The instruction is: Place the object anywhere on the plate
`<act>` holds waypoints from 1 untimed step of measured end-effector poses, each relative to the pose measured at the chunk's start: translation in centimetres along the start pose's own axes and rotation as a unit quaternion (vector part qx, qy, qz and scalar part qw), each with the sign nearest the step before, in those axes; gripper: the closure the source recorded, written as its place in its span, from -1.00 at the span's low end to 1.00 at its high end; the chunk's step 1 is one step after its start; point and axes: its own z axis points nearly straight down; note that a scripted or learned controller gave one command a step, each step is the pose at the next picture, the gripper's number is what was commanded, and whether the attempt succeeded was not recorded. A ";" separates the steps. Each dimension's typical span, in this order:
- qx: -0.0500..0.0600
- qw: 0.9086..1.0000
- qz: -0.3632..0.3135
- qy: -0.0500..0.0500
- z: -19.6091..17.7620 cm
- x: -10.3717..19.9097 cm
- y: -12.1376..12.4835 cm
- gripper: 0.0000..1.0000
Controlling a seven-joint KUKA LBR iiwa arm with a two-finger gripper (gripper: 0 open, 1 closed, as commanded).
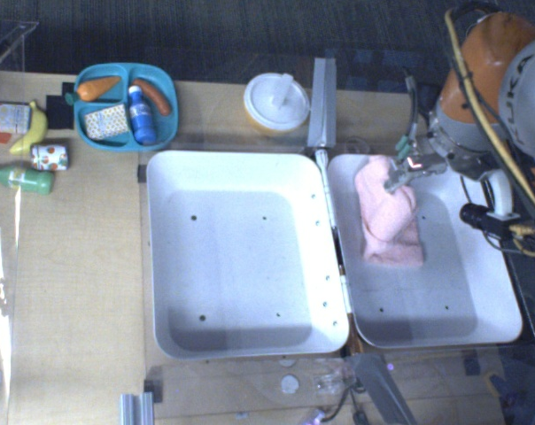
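The gripper (400, 177) sits over the pink cloth (388, 212) in the right bin (480, 321), its fingers' state impossible to tell.

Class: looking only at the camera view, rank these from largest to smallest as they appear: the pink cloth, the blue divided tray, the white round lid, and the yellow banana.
1. Blue divided tray
2. Pink cloth, close to the tray in area, so this order is unsure
3. White round lid
4. Yellow banana
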 end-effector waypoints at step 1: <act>0.000 1.000 -0.004 0.000 -2.4 0.1 0.2 1.00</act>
